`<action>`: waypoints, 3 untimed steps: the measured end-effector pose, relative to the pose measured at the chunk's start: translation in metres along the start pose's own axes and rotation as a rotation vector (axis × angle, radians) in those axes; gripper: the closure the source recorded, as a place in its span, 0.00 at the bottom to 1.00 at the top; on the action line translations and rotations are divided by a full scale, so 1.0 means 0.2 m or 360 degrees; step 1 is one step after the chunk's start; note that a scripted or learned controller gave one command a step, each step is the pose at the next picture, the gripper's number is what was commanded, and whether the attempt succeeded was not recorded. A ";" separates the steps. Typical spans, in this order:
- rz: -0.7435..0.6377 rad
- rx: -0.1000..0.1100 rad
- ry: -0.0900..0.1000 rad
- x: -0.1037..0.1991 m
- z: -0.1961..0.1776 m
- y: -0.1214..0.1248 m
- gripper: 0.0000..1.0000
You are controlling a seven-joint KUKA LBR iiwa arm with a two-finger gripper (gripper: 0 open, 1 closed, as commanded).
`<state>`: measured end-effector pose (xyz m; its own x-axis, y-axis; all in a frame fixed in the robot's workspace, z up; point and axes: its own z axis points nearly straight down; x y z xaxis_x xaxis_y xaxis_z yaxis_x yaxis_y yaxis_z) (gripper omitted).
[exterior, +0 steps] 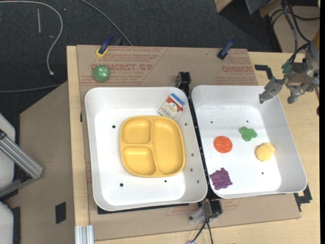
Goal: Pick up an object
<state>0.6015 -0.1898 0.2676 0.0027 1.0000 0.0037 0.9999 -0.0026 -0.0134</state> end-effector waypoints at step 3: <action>-0.0004 -0.0011 -0.0002 -0.01 0.42 0.03 0.00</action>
<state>0.6066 -0.1911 0.1827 0.0004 1.0000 0.0022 1.0000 -0.0003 -0.0064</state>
